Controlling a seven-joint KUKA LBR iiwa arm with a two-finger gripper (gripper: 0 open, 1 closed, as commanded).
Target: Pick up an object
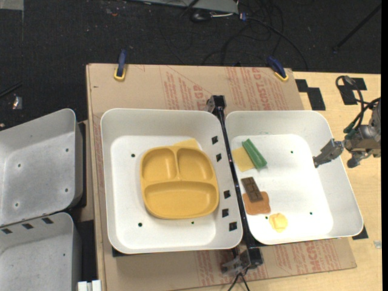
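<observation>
While red print on the cardboard sheet (267, 83) is too faint to read, two white bins sit on it. At centre left, a yellow divided plate (179, 183). Centre right: green block (254, 153), brown piece (255, 197), yellow lump (277, 222). Gripper (330, 151) at right rim; finger state cannot be told.

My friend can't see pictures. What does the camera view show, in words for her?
Two white bins sit side by side on a bench: the left bin holds a yellow tray, and the right bin holds a green block, a brown piece and a small yellow toy. The gripper hovers at the right bin's right edge.
</observation>
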